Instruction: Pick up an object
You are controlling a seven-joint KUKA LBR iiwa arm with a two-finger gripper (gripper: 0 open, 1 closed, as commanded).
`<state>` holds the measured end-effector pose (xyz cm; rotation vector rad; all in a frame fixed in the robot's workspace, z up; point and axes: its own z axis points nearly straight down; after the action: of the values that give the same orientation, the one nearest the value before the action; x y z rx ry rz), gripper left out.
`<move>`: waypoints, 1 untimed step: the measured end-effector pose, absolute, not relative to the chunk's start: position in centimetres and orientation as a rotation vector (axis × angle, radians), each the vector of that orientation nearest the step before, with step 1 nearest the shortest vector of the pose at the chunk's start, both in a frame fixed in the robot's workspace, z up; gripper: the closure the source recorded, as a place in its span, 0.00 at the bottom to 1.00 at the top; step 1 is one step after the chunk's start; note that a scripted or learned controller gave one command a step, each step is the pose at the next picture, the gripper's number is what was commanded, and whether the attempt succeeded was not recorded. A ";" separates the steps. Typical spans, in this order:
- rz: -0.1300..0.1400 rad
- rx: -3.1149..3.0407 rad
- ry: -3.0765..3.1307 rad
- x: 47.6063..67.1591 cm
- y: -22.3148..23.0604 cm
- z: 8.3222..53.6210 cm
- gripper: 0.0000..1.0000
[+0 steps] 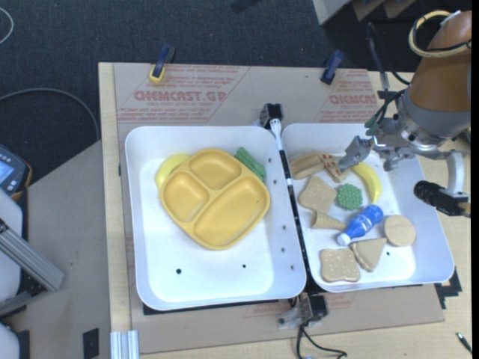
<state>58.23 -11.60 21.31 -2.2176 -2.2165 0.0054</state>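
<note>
While the gripper (358, 152) hangs over the upper part of the right bin (441, 264), its fingers cannot be made out well enough to say whether they are spread or closed, and nothing is seen held. Just below it lie a banana (368, 181), a green round piece (349, 196), toast-like slices (316, 194) and a blue bottle (361, 224), crowded together. These look like light, stiff, smooth plastic toys; the bottle probably offers the best hold, taken across its narrow body.
</note>
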 end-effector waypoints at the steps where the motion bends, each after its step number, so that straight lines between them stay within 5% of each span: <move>1: 0.006 -2.216 -2.216 57.3 -10.9 15.9 0.00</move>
<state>57.30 -10.85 15.91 -2.2163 -2.2158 0.0064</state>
